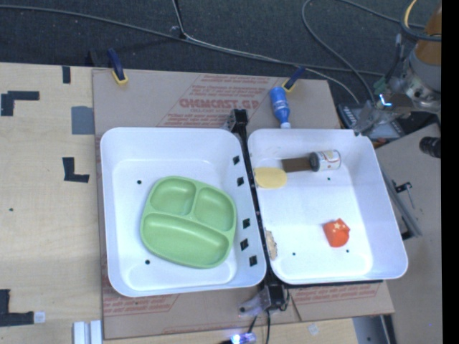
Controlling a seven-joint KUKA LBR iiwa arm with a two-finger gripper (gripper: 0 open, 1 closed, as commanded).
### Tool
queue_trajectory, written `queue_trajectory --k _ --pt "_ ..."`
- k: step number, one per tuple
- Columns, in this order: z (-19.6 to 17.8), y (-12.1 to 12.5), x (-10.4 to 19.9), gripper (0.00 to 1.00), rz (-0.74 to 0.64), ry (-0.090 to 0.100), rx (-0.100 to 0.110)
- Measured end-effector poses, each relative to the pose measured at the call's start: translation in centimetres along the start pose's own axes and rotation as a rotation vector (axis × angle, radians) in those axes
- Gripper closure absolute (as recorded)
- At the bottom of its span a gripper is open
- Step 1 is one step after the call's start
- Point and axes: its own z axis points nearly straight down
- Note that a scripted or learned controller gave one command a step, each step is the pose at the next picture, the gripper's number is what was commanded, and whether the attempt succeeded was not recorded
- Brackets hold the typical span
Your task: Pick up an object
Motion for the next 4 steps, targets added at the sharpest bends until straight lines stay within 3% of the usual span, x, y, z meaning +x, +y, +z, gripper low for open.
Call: queue_trajectory --k 2,4 --pt "2.9 -3.2 10.5 1.0 -0.003 0.002 0.005" --pt "2.7 -7.3 21.5 1.0 -0.005 0.002 0.004"
